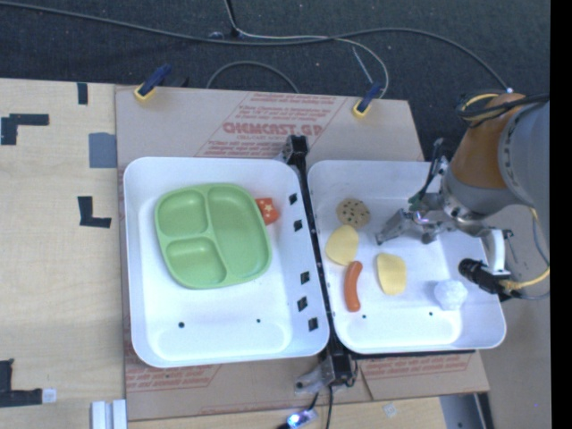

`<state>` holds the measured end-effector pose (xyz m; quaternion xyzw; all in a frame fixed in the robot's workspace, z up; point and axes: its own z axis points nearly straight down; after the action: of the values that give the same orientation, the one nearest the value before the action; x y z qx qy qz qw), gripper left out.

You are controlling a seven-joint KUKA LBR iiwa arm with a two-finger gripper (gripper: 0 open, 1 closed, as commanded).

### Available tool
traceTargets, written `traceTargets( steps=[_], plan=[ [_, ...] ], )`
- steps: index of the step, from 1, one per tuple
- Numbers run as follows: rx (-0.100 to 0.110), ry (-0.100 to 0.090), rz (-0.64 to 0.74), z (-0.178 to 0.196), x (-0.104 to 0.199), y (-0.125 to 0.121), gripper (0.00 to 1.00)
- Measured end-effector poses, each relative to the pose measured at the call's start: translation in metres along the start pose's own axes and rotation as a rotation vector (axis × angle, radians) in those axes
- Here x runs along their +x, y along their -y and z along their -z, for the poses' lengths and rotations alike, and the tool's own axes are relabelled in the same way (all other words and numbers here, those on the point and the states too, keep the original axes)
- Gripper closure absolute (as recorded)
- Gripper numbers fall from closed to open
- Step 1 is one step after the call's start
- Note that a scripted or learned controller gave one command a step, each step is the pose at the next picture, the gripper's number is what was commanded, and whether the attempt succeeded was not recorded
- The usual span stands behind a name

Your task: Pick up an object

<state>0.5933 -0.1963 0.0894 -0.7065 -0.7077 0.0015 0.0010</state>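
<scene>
The gripper [391, 232] hangs low over the right shallow white plastic bin [407, 336], its two thin grey fingers [386, 235] reaching left from the wrist. They appear to lie close together with nothing between them, though at this slant the gap is hard to judge, so I cannot tell their spread for certain. The tips point toward bare bin floor between the food pieces.

Nearest are the pale yellow rounded slice [341, 245] just left of the tips and the yellow wedge-like piece [391, 273] below them. Both look like light, stiff toy plastic, smooth and likely slippery, best taken across their narrow width. The round brown speckled cookie [353, 211] lies flat and would be awkward to pinch. The orange-red sausage [353, 286], slim and rounded, suits a grasp across its middle. A small white crumpled lump [449, 294] sits near the right wall.

In the left white bin [143, 324] rests a green three-compartment tray [213, 235], with a small red-orange piece [267, 209] touching its right edge.
</scene>
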Motion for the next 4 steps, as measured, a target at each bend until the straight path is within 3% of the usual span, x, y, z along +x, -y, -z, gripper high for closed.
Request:
traceTargets(
  steps=[1, 4],
  plan=[
    [-0.001, 0.000, 0.001, 0.012, 0.000, 0.000, 1.00],
    [-0.006, 0.000, 0.000, 0.158, 0.005, -0.018, 1.00]
  ],
)
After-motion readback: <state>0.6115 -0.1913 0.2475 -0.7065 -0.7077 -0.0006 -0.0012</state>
